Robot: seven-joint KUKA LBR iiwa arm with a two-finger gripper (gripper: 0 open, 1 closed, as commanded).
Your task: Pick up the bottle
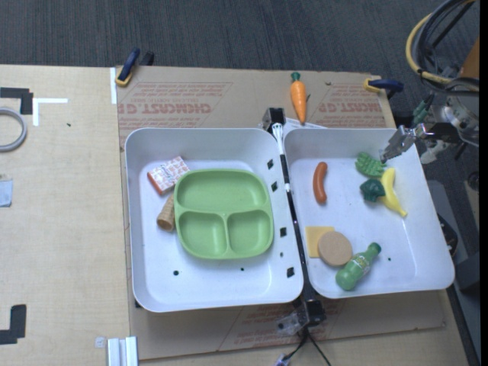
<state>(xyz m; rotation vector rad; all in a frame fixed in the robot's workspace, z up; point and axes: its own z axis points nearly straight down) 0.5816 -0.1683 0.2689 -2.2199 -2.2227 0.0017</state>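
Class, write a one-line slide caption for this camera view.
Gripper poised at right bin's far corner; green bottle lies untouched near the front.

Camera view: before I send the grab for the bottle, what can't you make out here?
- Gripper: too small in the camera view to judge the finger state.
- Arm: cut off by the right edge.
- Green bottle: label too small to read.
- Green item by the banana: blurred, identity unclear.

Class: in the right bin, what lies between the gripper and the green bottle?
In the camera view, the broccoli and banana lie between the gripper and bottle.
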